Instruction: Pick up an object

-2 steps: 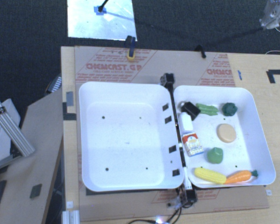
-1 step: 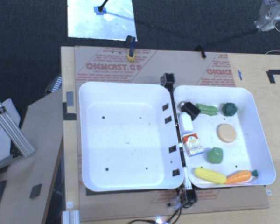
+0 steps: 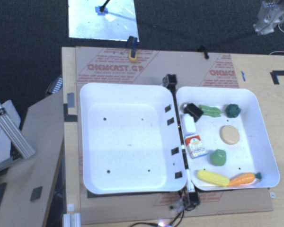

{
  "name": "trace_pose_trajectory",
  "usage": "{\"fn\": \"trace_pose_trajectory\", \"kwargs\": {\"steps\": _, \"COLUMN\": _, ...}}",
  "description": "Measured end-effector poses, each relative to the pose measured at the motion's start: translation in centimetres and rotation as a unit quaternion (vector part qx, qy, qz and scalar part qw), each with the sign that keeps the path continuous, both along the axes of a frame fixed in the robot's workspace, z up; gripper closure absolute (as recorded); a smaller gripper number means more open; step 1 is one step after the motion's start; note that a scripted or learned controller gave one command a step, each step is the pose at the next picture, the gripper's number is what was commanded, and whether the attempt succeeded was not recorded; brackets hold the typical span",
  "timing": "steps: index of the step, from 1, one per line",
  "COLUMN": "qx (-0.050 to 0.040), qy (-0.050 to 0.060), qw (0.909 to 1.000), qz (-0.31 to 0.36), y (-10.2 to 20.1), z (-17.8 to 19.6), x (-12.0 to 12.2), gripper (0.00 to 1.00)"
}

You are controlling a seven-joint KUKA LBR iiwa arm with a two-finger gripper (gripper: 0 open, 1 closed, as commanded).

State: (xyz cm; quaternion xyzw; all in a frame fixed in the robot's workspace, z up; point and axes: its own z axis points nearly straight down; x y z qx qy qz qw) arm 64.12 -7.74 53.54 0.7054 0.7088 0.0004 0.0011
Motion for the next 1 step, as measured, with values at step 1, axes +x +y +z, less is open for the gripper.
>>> {"fn": "trace_pose_trajectory", "kwargs": {"steps": 1, "qx": 0.0001, "qy": 0.0, "qw": 1.0, "qz": 0.0, "y": 1.08, "z": 0.0, "x": -1.37, "gripper": 1.0}}
